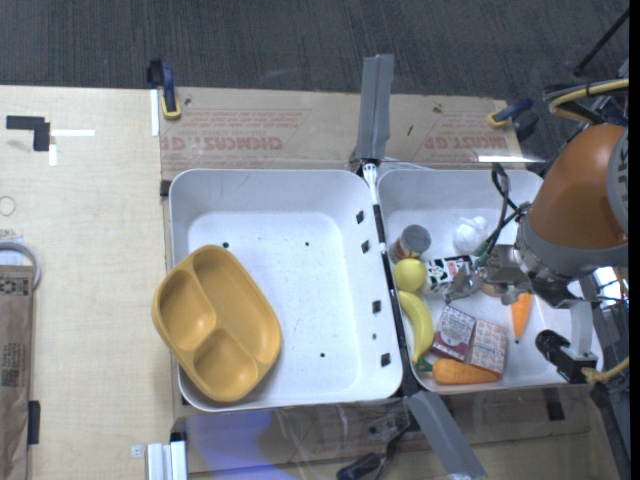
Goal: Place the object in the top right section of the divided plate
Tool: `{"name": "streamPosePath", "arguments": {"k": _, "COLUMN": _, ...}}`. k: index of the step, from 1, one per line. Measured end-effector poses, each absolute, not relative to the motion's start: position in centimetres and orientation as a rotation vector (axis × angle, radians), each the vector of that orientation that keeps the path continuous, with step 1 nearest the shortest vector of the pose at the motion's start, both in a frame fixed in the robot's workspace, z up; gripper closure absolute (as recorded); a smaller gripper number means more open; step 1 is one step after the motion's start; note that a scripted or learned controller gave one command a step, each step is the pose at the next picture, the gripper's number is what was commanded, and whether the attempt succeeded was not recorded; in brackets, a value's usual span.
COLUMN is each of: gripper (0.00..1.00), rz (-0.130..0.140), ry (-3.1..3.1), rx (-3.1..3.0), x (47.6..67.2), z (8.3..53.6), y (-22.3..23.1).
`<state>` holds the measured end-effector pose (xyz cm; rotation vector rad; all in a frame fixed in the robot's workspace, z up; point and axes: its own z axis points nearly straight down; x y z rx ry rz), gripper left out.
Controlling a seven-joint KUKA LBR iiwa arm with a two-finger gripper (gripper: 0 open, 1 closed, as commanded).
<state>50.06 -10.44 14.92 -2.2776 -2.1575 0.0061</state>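
Note:
A yellow divided plate [215, 323] with three sections lies in the left bin [270, 203], towards its front left corner; nothing lies on it. My gripper [466, 284] hangs low in the right bin [440, 183], just right of a small black-and-white carton [443, 269] and above a red snack packet [455, 331]. Under the gripper's tip I see nothing I can name as held. The grey wrist with its orange band [588, 193] covers the bin's right part.
The right bin also holds a grey can [413, 240], a yellow round fruit [408, 274], a banana [418, 323], an orange carrot [465, 372], a second carrot [521, 313], a white crumpled object [470, 234] and a pale packet [489, 346]. A divider wall [378, 258] separates the bins.

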Motion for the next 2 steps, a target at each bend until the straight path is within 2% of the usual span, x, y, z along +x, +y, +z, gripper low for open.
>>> {"name": "streamPosePath", "arguments": {"k": 1, "gripper": 0.0, "rz": -0.001, "ry": -2.26, "rx": -2.181, "x": 47.8, "z": 9.4, "y": -17.0}}
{"name": "streamPosePath", "arguments": {"k": 2, "gripper": 0.0, "rz": -0.02, "ry": -2.684, "rx": -1.618, "x": 48.2, "z": 9.4, "y": -21.2}}
